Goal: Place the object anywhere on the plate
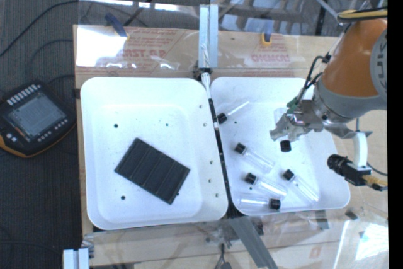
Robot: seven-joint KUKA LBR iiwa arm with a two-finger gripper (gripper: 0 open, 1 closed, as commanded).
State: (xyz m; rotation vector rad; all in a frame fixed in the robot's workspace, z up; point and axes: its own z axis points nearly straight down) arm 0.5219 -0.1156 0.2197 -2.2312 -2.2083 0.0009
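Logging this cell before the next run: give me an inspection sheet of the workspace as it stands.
Surface: two white bins side by side, left bin, right bin.
Job's things: dark ribbed plate flat in left bin; clear black-capped tubes scattered in right bin.
Clutter: nothing seen.
Grippers: gripper low over right bin, a black cap at its tip; grasp unclear.
Cables: black cables on floor.
Surroundings: teach pendant left of bench.

Red print on plastic sheet (141,50) behind bins, unreadable.
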